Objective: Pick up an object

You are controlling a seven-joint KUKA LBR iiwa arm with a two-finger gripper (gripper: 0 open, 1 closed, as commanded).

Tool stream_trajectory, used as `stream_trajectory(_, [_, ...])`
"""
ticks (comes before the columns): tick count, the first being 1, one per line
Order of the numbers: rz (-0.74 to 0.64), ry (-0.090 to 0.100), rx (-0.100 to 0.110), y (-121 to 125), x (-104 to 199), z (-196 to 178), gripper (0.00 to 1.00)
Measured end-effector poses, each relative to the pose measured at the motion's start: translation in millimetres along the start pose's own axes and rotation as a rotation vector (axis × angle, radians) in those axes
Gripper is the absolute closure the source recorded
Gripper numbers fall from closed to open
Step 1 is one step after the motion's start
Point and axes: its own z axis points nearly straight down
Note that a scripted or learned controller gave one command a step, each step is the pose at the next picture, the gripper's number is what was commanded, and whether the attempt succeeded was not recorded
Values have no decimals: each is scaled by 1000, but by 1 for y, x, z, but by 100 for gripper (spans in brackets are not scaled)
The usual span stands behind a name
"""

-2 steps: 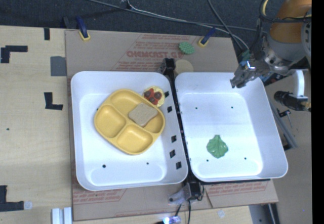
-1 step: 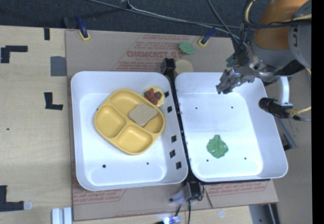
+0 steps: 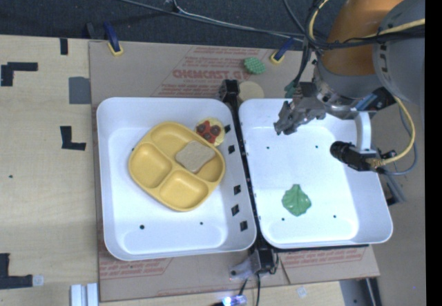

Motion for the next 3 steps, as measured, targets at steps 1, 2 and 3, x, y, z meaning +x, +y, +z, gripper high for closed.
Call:
stream_trajectory(1, [0, 0, 2, -20, 51, -4, 100])
stream_trajectory(2, [2, -2, 2, -30, 94, 7, 100])
stream_trajectory(3, [1, -1, 3, -50, 135, 9, 100])
